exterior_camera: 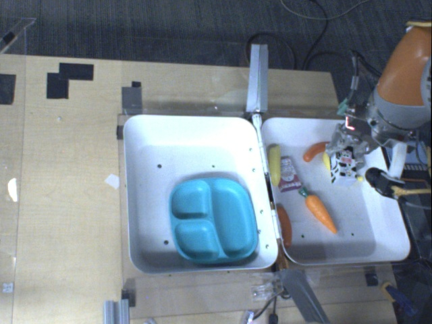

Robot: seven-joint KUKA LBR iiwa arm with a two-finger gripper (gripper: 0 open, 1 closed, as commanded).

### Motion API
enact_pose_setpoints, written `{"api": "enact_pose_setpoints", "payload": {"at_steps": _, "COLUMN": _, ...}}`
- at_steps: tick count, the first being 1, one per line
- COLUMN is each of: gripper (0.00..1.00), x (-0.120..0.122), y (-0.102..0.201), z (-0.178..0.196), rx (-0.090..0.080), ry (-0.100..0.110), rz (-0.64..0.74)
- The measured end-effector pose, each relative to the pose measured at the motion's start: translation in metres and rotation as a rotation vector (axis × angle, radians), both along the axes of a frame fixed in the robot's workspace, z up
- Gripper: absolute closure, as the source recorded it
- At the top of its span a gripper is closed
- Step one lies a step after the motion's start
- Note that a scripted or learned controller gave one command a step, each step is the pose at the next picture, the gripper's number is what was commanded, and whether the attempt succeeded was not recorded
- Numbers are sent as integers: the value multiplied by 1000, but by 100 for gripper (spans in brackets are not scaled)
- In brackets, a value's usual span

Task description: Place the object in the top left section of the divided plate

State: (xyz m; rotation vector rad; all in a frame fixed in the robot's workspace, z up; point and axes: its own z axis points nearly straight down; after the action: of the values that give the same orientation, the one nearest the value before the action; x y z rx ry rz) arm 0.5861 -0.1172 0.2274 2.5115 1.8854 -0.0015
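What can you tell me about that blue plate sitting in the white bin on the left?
The divided plate is light blue and looks like smooth moulded plastic, a rounded rectangle with raised ridges splitting it into three sections: two smaller ones on the view's left side, one above the other, and one long one on the right. It lies flat and slightly turned on the floor of the left bin, toward the near edge, apart from the walls. All three sections look bare, and nothing touches it but the bin floor.

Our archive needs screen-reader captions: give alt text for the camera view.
A grey arm's gripper hovers over the right white bin holding toy carrots and corn, while a blue divided plastic plate sits in the left white bin.
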Motion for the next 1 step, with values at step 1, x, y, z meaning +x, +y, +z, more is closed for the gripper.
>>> {"api": "enact_pose_setpoints", "payload": {"at_steps": 1, "gripper": 100, "x": -12, "y": 5, "z": -15, "rx": 1, "ry": 0, "rz": -10}}
